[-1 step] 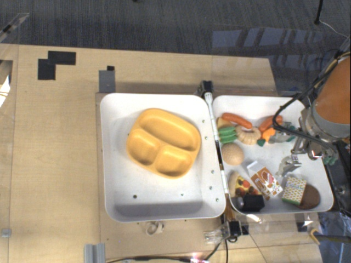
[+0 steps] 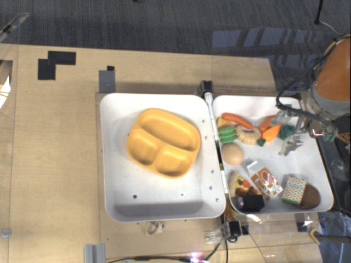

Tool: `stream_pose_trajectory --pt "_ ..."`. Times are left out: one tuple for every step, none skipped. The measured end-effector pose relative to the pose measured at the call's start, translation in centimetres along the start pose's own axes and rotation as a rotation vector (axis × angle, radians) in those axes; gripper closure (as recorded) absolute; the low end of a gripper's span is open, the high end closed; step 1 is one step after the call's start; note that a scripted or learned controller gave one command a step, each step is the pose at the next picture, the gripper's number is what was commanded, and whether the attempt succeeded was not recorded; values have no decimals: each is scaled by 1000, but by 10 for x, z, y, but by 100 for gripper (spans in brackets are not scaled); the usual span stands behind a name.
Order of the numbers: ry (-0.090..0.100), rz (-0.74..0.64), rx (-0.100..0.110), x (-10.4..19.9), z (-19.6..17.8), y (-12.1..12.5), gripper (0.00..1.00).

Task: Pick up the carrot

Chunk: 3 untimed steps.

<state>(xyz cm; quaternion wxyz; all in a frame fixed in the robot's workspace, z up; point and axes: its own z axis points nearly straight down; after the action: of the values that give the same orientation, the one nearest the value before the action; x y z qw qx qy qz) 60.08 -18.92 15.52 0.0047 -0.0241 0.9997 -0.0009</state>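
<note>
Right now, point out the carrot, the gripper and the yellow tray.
carrot (image 2: 270, 131): camera view, middle of its orange body.
gripper (image 2: 290, 146): camera view, between its fingertips.
yellow tray (image 2: 163, 142): camera view, centre ridge.

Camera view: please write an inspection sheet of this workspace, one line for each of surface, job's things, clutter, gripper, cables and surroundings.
Surface: wooden bench bearing a left bin and a right bin, side by side.
Job's things: carrot, orange with a green end, lies in the right bin's upper part, beside the gripper.
Clutter: yellow divided tray in the left bin; in the right bin a sausage, a beige egg, small printed boxes, a brown round thing.
Gripper: gripper hangs over the right bin, right of the carrot; nothing seen between its fingers.
Cables: black cables on the arm; wires at the bench's front edge.
Surroundings: dark carpet behind the bench.
</note>
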Motion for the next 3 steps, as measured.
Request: stream_pose_trajectory --pt "-8 -64 2 -16 66 -17 0" --pt "35 130 -5 -60 69 -20 0" --pt "-3 445 0 -27 67 -16 0"
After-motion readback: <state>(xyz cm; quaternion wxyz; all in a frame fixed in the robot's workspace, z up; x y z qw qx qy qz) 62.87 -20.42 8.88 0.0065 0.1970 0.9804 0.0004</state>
